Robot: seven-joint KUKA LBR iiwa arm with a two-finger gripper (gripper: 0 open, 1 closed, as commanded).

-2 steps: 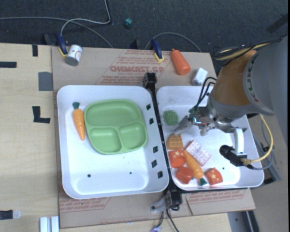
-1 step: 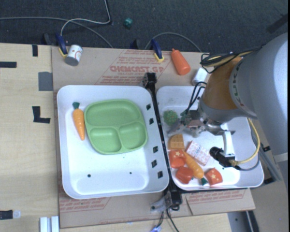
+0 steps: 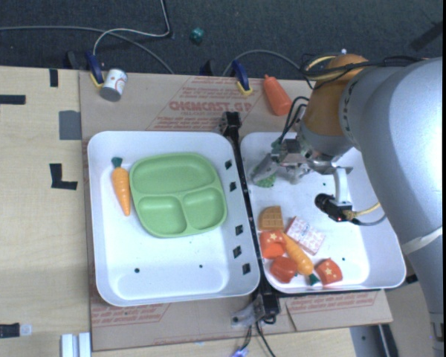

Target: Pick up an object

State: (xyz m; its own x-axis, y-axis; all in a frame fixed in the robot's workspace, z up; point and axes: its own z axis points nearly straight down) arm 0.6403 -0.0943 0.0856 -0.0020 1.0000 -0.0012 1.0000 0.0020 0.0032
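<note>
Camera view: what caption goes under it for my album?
Robot gripper reaching into the right bin of toy food, beside a green plate.

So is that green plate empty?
Empty. The green plate in the left bin shows three bare compartments; the carrot lies beside it.

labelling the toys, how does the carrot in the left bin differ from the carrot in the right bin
The left-bin carrot lies alone on bare white floor beside the green plate; the right-bin carrot sits in a pile of toy foods. The left-bin carrot lies nearly upright in the view; the right-bin carrot lies diagonally. Both are orange with a dark green stem end.
</note>
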